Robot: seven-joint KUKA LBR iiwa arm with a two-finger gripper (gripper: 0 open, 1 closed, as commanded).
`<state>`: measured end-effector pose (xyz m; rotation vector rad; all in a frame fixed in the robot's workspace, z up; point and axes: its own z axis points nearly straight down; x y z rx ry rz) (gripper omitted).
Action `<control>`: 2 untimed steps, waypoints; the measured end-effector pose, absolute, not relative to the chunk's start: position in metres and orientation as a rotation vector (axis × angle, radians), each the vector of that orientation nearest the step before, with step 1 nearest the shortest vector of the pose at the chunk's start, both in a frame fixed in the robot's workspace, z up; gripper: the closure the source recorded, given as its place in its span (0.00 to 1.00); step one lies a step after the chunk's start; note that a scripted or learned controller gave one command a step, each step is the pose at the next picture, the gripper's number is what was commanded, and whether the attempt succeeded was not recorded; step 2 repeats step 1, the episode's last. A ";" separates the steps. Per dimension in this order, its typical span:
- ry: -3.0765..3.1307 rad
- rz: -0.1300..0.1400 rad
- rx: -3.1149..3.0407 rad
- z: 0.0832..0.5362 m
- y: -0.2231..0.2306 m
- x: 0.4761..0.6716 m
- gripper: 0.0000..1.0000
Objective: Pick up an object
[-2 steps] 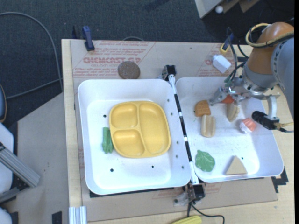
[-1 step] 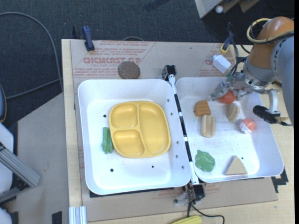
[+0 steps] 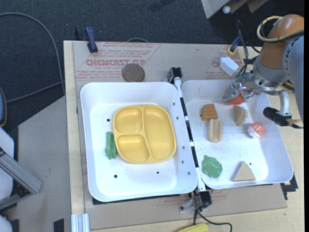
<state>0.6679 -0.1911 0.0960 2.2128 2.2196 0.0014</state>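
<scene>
Bins sit side by side on the bench, and we see their inner rims nearly touching along a dark seam. The left bin (image 3: 96,178) carries a yellow divided plate (image 3: 144,132) at its middle, with a green piece (image 3: 111,145) just beside the plate's left edge; bare white floor runs along its near side. The right bin (image 3: 275,170) holds scattered food pieces: a brown piece (image 3: 209,112), a tan roll (image 3: 215,130), a beige piece (image 3: 240,115), a pink-and-white piece (image 3: 256,129), a leafy green piece (image 3: 211,166) and a tan wedge (image 3: 244,172), with open floor among them. We find the gripper (image 3: 237,94) low over that bin's far rim, at a small red object (image 3: 235,99). Red shows just beneath the metal fingers, but we cannot tell how wide they stand or whether they clasp it.
</scene>
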 end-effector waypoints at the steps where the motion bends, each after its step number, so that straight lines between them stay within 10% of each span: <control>1: 2.224 0.000 2.221 0.119 -0.111 0.667 1.00; 2: 2.224 0.000 2.221 0.119 -0.111 0.667 1.00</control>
